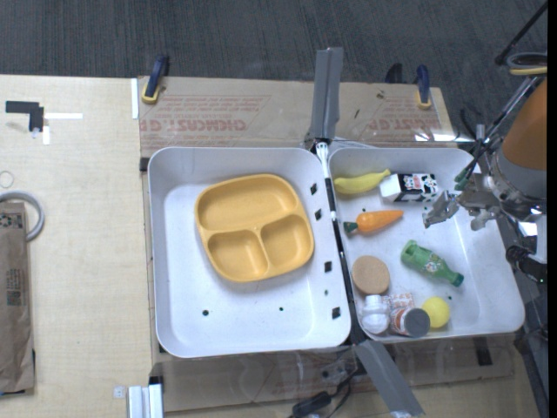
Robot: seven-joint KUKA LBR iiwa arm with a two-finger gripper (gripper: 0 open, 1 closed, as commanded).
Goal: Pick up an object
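We see the green bottle [431, 265] lying mid right bin, long axis slanting toward the bin's near right corner. The end effector [457, 209] hovers just beyond it toward the far edge, prongs spread, empty.

Both bins [174, 320] are white. The left bin holds a yellow-orange divided tray [254, 226]. In the right bin: a yellow banana [361, 182] at 11 o'clock; a carton [409, 186] printed black and white at 12 o'clock; an orange carrot [379, 221] with a green tip left of centre; a green bottle [429, 263] with a white label at centre; a tan disc [372, 276] at 8 o'clock; a yellow ball [437, 313] at 5 o'clock, beside a can [409, 320] with a grey top. The gripper [459, 210] is grey. The bench [78, 233] is pale wood.
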